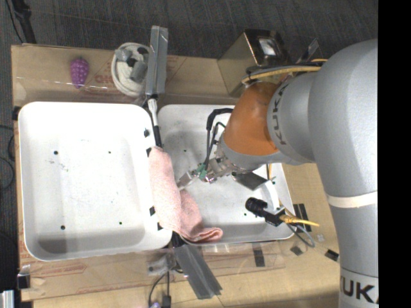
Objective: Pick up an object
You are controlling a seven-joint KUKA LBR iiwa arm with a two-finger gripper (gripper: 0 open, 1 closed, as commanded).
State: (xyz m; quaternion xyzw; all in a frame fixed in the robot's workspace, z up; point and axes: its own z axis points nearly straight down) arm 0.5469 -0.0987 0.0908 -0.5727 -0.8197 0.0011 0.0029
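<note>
gripper [204, 172] - low over the middle of the right bin [186, 124], open or closed I cannot tell | pink cloth [168, 197] - draped over this bin's left edge toward its front-left corner, just beside the gripper

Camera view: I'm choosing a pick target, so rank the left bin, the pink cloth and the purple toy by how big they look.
1. left bin
2. pink cloth
3. purple toy
The gaps are plain, so nearness to the camera does not blur the order.
</note>
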